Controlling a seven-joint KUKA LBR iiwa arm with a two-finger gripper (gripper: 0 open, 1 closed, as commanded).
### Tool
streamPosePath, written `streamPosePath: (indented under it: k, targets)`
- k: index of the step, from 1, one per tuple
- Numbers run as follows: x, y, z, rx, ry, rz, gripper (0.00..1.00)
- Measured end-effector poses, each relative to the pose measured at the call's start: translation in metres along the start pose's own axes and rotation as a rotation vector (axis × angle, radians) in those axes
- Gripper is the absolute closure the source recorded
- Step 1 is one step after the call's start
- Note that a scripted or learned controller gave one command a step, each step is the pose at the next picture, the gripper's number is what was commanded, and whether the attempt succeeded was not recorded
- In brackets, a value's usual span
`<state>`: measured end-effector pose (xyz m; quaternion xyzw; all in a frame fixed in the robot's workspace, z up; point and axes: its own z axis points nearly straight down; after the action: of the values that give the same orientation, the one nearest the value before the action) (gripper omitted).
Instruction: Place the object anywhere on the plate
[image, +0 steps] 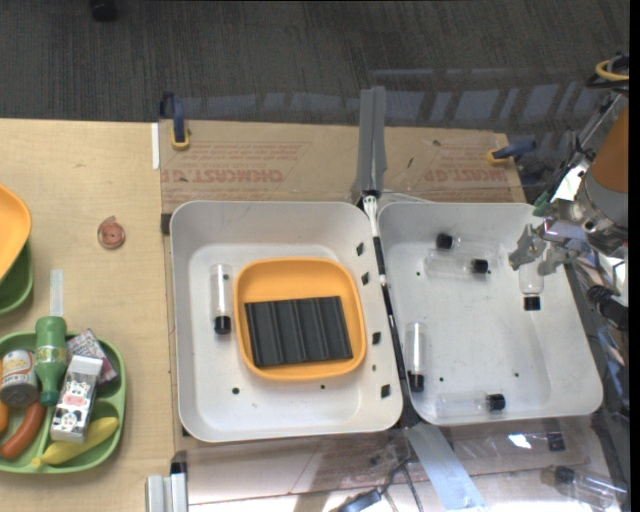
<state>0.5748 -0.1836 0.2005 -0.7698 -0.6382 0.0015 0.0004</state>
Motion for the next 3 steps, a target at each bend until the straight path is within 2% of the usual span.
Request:
streamPosePath:
  k: [1, 2, 3]
  targets:
    - [0.015, 0.029, 0.02, -0.001, 0.0, -0.221, 1.0]
    - [0.029, 0.039, 0.035, -0.001, 0.0, -0.28, 1.0]
    - [0.067, 0.035, 0.011, -0.002, 0.0, -0.344, 1.0]
